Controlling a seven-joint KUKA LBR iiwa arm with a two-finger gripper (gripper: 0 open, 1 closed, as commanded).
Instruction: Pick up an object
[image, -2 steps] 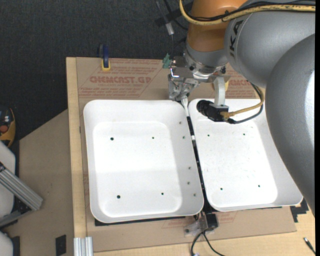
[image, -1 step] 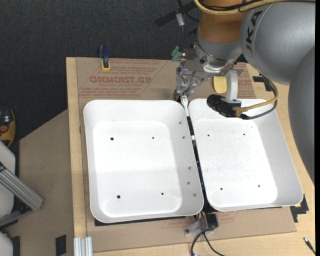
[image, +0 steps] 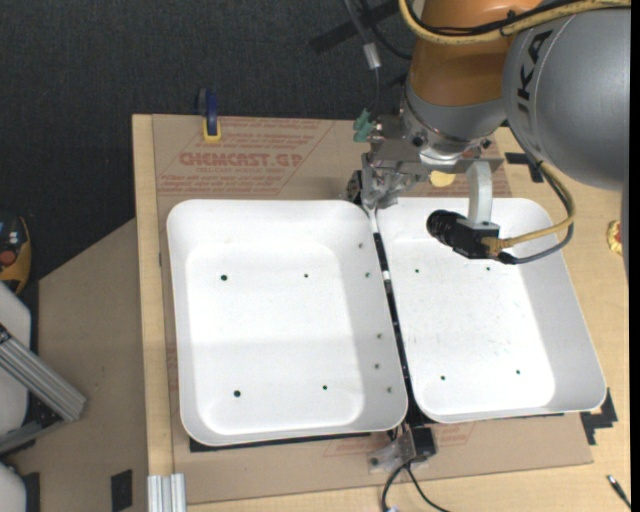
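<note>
Cardboard (image: 250, 150) lines the bench under two white bins. Gripper (image: 378, 190) sits at twelve o'clock over the seam between left bin (image: 200, 330) and right bin (image: 560, 340); whether it is spread or pinching, I cannot tell. I can make out no object to pick. Risk: striking the rims. A blue clamp (image: 209, 112) stands at eleven o'clock.

Two white bins (image: 200, 330) sit side by side on brown board (image: 260, 160).
</note>
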